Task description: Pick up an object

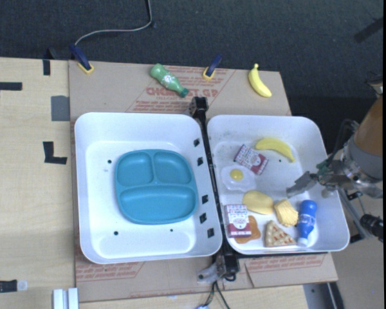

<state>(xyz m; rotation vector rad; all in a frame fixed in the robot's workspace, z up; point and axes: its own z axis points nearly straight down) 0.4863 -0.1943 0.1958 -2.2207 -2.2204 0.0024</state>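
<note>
1. The hand (307, 184) reaches in from the right and hovers over the right side of the right bin (312, 129); whether it is released or clenched I cannot tell; nothing shows gripped in it.
2. The nearest candidate for the pick is the blue bottle (306, 222), lying near the bin's front right corner, just below the hand; it has a blue body with white at both ends.
3. Judged by its look, it is a light, stiff plastic toy; its rounded, smooth body may roll or slip, so a hold across the middle of the body, square to its long axis, seems safest.
4. Just beside it to the left lie a yellow ridged piece (285, 212) and a waffle-like wedge (278, 235); these crowd one side and may be nudged on the way down.
5. Further left sit a yellow lemon-like lump (258, 202), a fried egg (236, 175), a small red-and-white packet (251, 159) and another packet (238, 221) near the front; a banana (276, 148) lies toward the back of the bin; all look like small, light play food.
6. The left bin (90, 134) holds a blue divided plate (157, 187); on the table behind the bins lie a green bottle (168, 80) and a second banana (259, 82), well apart from the hand.
</note>
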